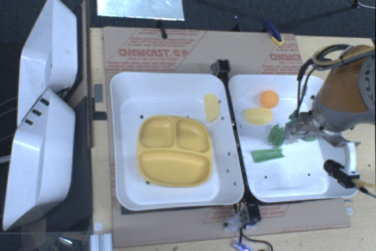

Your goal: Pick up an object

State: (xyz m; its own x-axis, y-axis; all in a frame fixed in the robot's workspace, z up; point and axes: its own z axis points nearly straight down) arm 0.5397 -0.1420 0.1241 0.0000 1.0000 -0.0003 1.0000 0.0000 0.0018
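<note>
Hovering low in the right bin (305,185), the gripper (292,130) is seen beside a green piece (276,136); its opening cannot be told. A glancing close could knock the piece toward the lemon (258,116).

Single fixed camera overhead, slanted down, both bins (176,80) framed

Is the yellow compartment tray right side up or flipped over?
Right side up. The yellow three-compartment plastic tray lies flat in the left white bin, its three hollows facing the camera, nothing visible in them.
</note>
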